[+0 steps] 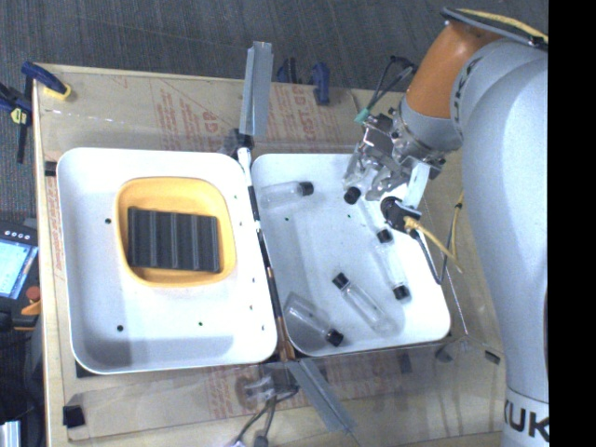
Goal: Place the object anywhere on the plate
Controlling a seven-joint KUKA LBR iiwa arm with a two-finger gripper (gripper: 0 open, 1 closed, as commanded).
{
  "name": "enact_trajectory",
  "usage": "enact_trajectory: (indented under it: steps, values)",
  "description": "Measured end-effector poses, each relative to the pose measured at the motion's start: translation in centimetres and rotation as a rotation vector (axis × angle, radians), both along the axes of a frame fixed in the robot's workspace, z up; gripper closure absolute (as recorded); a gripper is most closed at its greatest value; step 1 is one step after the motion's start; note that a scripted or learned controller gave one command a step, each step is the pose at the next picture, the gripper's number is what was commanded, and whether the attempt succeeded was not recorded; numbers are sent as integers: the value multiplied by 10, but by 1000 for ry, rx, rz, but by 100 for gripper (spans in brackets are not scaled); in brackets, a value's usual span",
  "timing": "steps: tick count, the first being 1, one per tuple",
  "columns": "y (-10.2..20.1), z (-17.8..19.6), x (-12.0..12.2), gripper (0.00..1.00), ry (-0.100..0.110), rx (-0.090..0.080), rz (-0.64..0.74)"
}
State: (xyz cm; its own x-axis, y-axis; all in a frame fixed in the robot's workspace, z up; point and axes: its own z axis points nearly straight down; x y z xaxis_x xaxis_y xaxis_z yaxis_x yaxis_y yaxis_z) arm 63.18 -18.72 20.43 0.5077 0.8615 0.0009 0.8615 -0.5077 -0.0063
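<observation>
Several clear vials with black caps lie in the right bin (424, 319): one (281, 193) at its far left, one (361, 303) near the middle, one (392, 264) to the right and one (308, 320) at the front. The yellow plate (172, 190) sits in the left bin (88, 324) and bears a black ridged block (174, 240). My gripper (375, 181) hangs over the right bin's far right part, above the floor. A small black cap (352, 195) shows just beside its lower left; whether it is held is unclear.
A grey metal divider (255, 91) stands at the far edge between the bins. Blue clamps (321, 80) hold the wooden bench. My arm's grey body (507, 231) covers the right side. A small screen (11, 268) sits at the left edge.
</observation>
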Motion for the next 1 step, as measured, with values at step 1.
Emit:
enact_trajectory:
  steps: [1]
  values:
    - [93, -10, 1, 100, 2, -2, 23]
